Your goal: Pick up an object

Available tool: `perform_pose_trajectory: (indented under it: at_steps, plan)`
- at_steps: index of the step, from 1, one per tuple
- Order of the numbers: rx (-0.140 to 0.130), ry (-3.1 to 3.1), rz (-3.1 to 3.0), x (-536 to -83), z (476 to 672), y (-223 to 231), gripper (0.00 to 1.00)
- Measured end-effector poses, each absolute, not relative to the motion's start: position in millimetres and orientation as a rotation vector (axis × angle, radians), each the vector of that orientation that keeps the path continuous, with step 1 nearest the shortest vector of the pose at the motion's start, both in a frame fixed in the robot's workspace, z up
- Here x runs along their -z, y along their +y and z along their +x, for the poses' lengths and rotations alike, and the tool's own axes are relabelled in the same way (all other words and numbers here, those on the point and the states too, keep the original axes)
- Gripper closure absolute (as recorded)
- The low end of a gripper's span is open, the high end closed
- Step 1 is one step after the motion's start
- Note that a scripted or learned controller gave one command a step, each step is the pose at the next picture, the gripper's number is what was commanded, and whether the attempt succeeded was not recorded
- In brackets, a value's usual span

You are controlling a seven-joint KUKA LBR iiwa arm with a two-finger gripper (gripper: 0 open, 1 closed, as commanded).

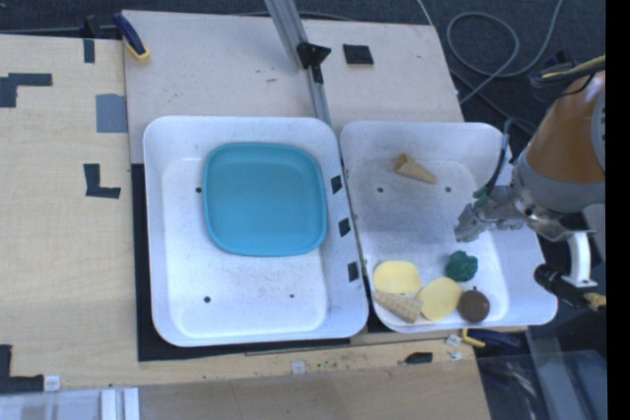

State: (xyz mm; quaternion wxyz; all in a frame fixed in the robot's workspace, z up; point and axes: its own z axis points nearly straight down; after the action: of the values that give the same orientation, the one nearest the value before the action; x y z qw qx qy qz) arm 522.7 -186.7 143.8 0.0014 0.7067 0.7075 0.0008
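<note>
Green object (460,265) near right bin's (366,152) front edge, just below gripper (471,223), apart from it. Yellow discs (398,276), brown ball (473,306) and cone (398,307) along same front edge; second cone (414,169) toward back. Blue plate (264,198) in left bin (157,211).

1 camera looks down at a slant from above the bench (226,64). It stands far enough back to take in both white bins (167,310) and surrounding floor.
</note>
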Motion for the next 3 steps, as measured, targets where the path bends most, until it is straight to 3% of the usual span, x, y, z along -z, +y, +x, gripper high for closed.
perform_pose_trajectory:
  at_steps: [2,3]
  plan:
    - [-0.003,2.22,2.218,-236,517.2,-174,1.0]
    - [-0.001,2.228,2.217,-240,527.9,-121,1.0]
